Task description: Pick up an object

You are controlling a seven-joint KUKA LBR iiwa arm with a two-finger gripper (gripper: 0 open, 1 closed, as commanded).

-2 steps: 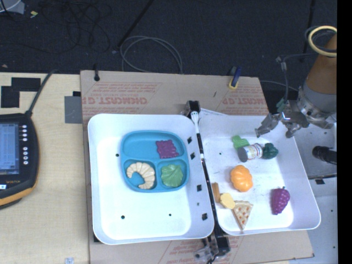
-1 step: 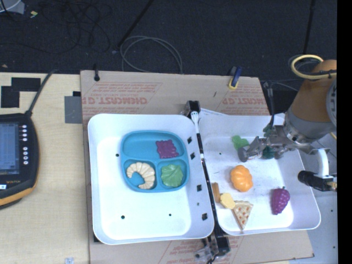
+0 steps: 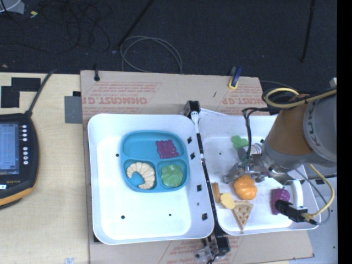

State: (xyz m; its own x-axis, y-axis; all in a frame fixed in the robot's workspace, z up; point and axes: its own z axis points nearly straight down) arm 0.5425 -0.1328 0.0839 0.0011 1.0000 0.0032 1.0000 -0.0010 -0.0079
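Bench [image 3: 49, 92]: pale wood, a cardboard sheet [image 3: 165, 89] under two white bins; dark floor with cables beyond. A handheld control pad [image 3: 14, 155] lies at the far left.

Left bin [image 3: 110, 213]: a blue divided tray [image 3: 154, 161] holding a croissant [image 3: 141, 175], a green leafy piece [image 3: 171, 175] and a purple grape cluster [image 3: 166, 148], one per compartment.

Right bin [image 3: 264, 227]: an orange fruit [image 3: 245, 188], a yellow piece [image 3: 227, 201], a wedge-shaped cracker [image 3: 241, 213], a purple item [image 3: 280, 198], a green item [image 3: 239, 142].

Pincer [image 3: 246, 171]: low in the right bin, just above the orange fruit; cannot tell how far apart it stands or whether it grips anything.
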